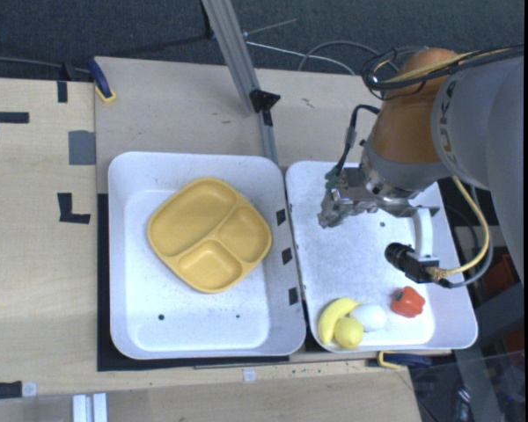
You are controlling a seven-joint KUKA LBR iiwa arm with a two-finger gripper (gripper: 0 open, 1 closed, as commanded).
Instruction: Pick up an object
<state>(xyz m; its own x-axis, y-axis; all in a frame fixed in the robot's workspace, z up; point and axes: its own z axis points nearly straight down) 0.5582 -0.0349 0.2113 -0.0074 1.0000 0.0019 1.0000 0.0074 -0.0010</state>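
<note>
Two white bins sit side by side on the wooden bench. Left bin (132, 323) holds a yellow divided plate (209, 234), three compartments, lying flat and turned at an angle, roughly mid-bin. Right bin (453, 328) has the loose items bunched at its near edge: yellow banana (333, 316) curved along the near-left corner, a small yellow lemon-like fruit (349, 332) touching it, a white egg-shaped object (370, 316) just beside those, and a red pepper-like object (407, 301) a little to the right, apart from the white one. Arm comes in from the right, orange band (414, 104) above the wrist, cables looping around it. Gripper (334, 211) hangs over the far-left part of the right bin, near the divider between bins, well apart from the fruit cluster. Nothing visible between the fingers; finger spread too small and dark to read, cannot tell if wide or narrow. A grey metal post (233, 42) slants down from the top to the gap between bins. Black tape marks (70, 207) on the bench at left.
</note>
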